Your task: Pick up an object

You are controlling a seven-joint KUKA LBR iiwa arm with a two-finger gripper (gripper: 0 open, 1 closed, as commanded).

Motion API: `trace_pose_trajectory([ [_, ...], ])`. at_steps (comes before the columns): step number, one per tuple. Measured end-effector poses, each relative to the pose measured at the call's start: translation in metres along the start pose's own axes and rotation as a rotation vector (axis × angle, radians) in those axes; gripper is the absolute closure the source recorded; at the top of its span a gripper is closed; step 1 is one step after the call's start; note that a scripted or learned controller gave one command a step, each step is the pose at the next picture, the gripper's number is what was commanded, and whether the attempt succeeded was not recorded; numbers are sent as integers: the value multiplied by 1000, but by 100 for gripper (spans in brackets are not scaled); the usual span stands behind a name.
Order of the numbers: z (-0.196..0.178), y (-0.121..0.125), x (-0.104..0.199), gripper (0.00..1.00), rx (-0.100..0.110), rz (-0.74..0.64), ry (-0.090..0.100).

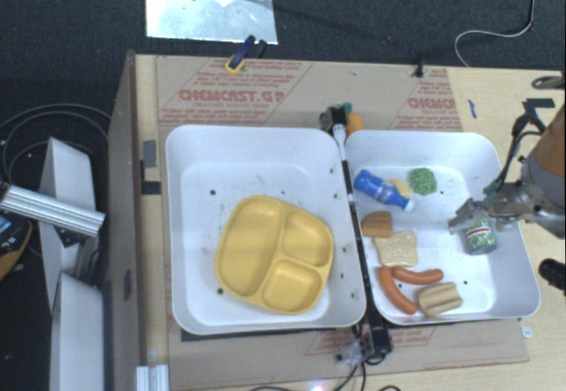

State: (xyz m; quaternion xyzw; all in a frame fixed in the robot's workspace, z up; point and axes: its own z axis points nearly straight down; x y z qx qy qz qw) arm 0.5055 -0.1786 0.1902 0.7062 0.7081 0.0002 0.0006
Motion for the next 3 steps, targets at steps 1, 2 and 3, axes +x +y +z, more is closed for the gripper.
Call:
trace_pose_trajectory([
  [1, 106, 45, 25, 0, -1, -1, 0],
  [2, 89, 98, 49, 0, -2, -1, 0],
  [3, 97, 121, 16, 0, -2, 1, -1],
])
